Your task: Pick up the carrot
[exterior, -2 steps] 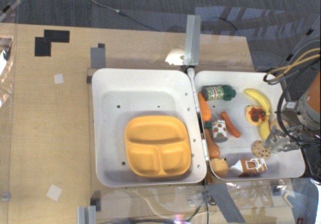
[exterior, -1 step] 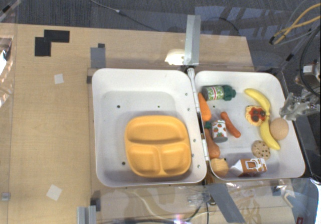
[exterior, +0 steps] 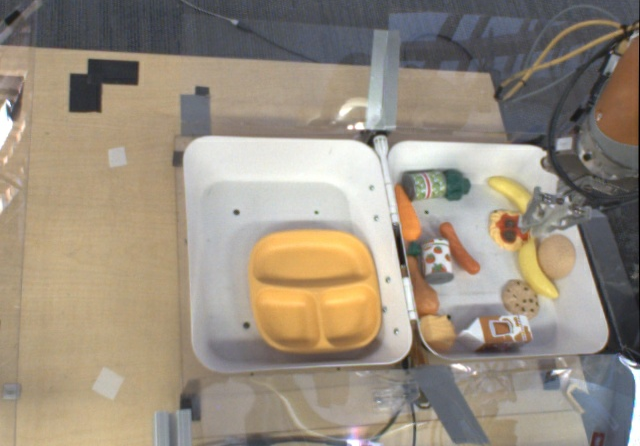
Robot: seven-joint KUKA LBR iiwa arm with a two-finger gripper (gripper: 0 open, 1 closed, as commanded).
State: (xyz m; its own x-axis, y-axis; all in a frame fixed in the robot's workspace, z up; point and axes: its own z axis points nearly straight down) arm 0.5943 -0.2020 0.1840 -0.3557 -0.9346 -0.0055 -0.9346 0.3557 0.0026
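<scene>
The carrot [exterior: 408, 218] is a slim orange piece lying lengthwise against the left wall of the right bin [exterior: 590, 334], just below a green bottle [exterior: 437, 184]. My gripper [exterior: 546, 213] hangs over the right side of that bin, well to the right of the carrot. It is above a small round red-and-yellow toy food [exterior: 506, 228] and between two bananas. Nothing can be seen held in it.
Around the gripper lie a banana [exterior: 510, 192], a second banana [exterior: 541, 274], a tan egg-shaped item [exterior: 558, 256] and a cookie [exterior: 519, 296]. A small can [exterior: 437, 260], an orange sausage [exterior: 460, 248] and a carton [exterior: 503, 331] sit nearby. The left bin [exterior: 215, 174] holds a yellow divided plate [exterior: 314, 289].
</scene>
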